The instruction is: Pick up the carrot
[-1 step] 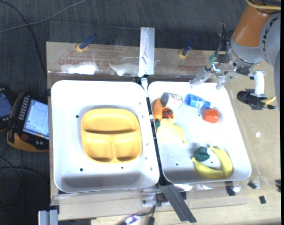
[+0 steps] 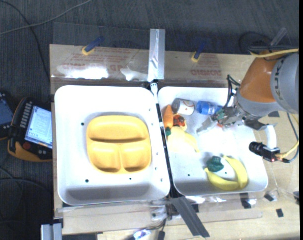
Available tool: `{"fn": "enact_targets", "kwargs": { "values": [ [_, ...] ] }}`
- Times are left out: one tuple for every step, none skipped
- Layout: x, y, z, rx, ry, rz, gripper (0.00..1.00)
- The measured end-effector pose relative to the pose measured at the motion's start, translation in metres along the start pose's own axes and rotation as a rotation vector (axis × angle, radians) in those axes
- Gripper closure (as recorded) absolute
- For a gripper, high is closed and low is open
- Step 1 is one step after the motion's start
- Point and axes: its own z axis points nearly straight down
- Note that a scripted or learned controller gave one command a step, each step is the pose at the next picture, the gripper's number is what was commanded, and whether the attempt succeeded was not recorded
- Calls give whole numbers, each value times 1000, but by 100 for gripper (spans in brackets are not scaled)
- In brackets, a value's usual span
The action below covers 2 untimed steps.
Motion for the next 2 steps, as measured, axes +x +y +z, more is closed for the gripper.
{"fn": "enact_targets", "kwargs": {
  "values": [
    [-32, -56, 20, -15, 1, -225, 0],
    [-32, -53, 20, -13, 4, -184, 0]
  ]
}}
